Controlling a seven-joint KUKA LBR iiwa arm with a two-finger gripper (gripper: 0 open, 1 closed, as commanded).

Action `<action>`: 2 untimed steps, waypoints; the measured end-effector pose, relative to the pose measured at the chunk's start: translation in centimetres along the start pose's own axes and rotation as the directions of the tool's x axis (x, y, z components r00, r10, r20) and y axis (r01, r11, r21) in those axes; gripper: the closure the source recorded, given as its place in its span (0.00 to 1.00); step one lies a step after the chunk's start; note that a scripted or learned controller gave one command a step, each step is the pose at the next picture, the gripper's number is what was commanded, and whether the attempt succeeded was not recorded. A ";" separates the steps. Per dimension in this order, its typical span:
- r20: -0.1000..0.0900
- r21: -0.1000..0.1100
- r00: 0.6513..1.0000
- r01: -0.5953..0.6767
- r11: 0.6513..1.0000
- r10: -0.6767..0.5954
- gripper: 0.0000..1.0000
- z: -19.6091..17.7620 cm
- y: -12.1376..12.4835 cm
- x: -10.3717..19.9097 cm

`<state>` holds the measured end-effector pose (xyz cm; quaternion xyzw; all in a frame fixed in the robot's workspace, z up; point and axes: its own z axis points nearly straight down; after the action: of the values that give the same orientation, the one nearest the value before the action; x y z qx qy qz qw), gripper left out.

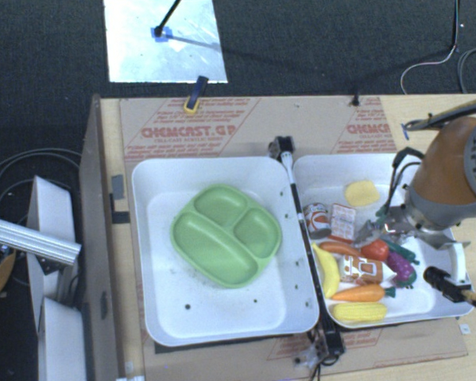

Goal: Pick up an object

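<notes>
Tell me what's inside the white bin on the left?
The left bin holds one green divided plate lying flat, its three compartments bare. Whatever part of the bin floor lies under the plate is covered.

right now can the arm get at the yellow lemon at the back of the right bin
Probably yes. The lemon lies alone on bare bin floor in the right bin, with nothing piled on it, and the gripper hangs just in front of it over the toy food heap, so a short move back should do.

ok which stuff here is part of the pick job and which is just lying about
Job: end effector; right bin items: banana, carrot, yellow lemon, purple eggplant.
Lying about: green divided plate in left bin; blue clip.
</notes>
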<state>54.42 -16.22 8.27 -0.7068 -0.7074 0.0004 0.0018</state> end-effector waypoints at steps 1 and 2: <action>0.003 -0.002 1.000 -0.006 1.000 0.006 0.00 -0.1 -5.9 -4.7; 0.001 -0.006 1.000 0.000 1.000 0.000 1.00 -1.1 -5.5 -4.4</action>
<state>48.97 -20.67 9.41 -0.7069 -0.7073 -0.0015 -0.0007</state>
